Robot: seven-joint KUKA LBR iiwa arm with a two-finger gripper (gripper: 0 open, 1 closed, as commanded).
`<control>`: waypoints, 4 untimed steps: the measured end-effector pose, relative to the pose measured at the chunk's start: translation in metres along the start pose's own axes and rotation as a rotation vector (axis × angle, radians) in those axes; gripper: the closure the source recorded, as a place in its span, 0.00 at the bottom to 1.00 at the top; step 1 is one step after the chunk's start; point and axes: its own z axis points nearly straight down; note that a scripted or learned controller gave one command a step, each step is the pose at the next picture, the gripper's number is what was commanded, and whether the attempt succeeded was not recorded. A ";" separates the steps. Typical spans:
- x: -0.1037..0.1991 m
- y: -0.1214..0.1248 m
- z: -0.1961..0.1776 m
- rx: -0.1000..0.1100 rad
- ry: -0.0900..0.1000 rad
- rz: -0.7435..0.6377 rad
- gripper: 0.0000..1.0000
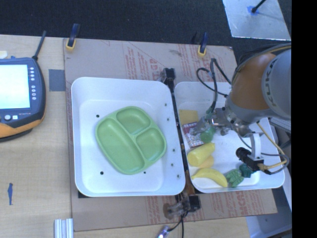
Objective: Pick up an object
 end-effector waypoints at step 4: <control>-0.022 0.090 0.003 0.000 -0.001 0.003 0.00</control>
